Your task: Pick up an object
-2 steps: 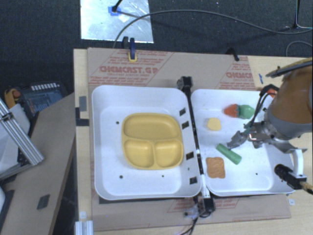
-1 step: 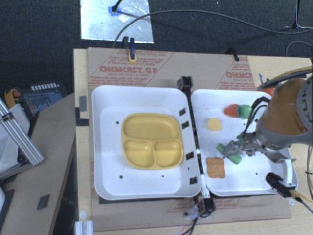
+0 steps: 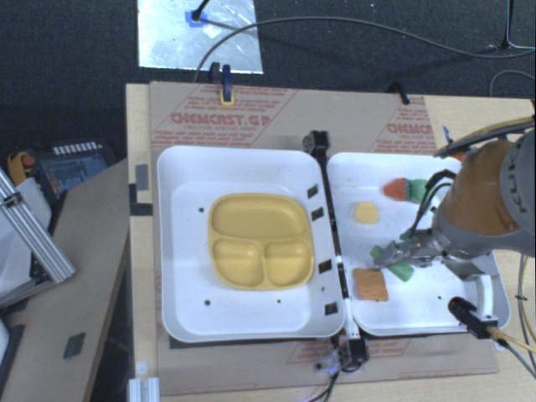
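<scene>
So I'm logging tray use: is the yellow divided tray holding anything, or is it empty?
Empty. The yellow tray lies flat in the left bin, and all three compartments show bare yellow.

The arm (image 3: pixel 494 199) shows as a thick rounded body, its broad upper band a dull orange-brown and the shell below and beside it smooth grey. A thin orange edge line curves across its top. 1 dark cable loops along the orange band toward the wrist. The tool (image 3: pixel 394 256) at the end is a narrow, dark grey metal piece, too small and blurred to make out in detail.
</scene>
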### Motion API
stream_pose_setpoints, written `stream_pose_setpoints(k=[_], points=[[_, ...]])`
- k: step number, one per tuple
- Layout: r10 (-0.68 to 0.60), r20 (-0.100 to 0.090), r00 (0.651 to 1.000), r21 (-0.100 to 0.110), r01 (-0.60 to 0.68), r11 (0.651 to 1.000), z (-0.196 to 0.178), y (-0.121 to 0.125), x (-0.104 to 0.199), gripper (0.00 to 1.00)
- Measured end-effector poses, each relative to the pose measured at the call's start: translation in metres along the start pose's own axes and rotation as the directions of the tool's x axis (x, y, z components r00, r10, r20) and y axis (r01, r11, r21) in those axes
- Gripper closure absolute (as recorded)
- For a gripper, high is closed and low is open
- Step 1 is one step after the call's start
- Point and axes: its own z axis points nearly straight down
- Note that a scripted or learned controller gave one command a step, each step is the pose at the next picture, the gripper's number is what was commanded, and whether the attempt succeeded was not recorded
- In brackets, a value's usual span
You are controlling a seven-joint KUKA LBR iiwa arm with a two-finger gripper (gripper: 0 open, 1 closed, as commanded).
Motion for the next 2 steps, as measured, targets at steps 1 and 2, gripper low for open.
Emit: stream_pose_setpoints(k=[1, 2], points=[[-0.001, 0.000, 1.000, -0.001, 0.001, 1.000, -0.011, 0.001, 0.000, 1.00], [-0.005, 0.000, 1.000, 0.002, 0.005, 1.000, -0.056, -0.001, 0.005, 1.00]])
